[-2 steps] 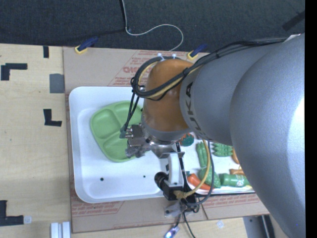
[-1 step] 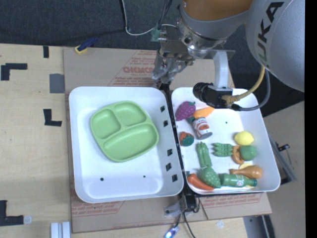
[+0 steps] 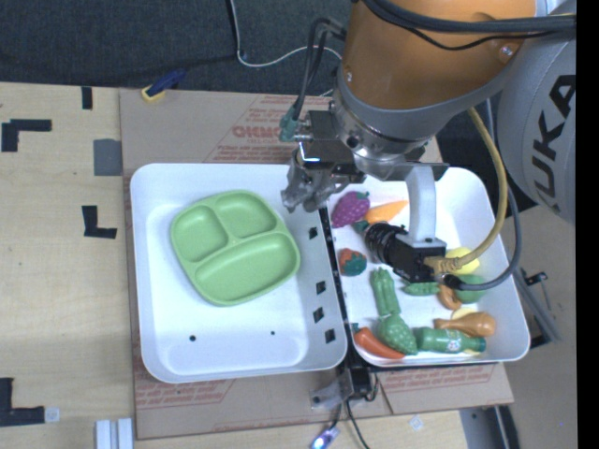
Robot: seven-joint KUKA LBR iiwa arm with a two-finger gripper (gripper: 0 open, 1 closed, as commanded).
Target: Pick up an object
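My gripper (image 3: 307, 193) hangs low over the ridge between the two bins, at their far end. Just to its right lies a purple bunch of grapes (image 3: 351, 209) in the right bin (image 3: 487, 204), with an orange carrot piece (image 3: 387, 211) beside it. Nothing can be seen held in the gripper. Further forward in that bin lie a red and green strawberry (image 3: 352, 262), a green cucumber (image 3: 385, 290), a knobbly green vegetable (image 3: 394, 330) and an orange carrot (image 3: 370, 344).
A green divided plate (image 3: 236, 246) lies in the left bin (image 3: 154, 279). A green bottle-like toy (image 3: 449, 341), a brown pear-shaped toy (image 3: 468, 324) and a yellow piece (image 3: 466, 263) crowd the right bin's near right corner. The big arm overhangs the right bin's far side.
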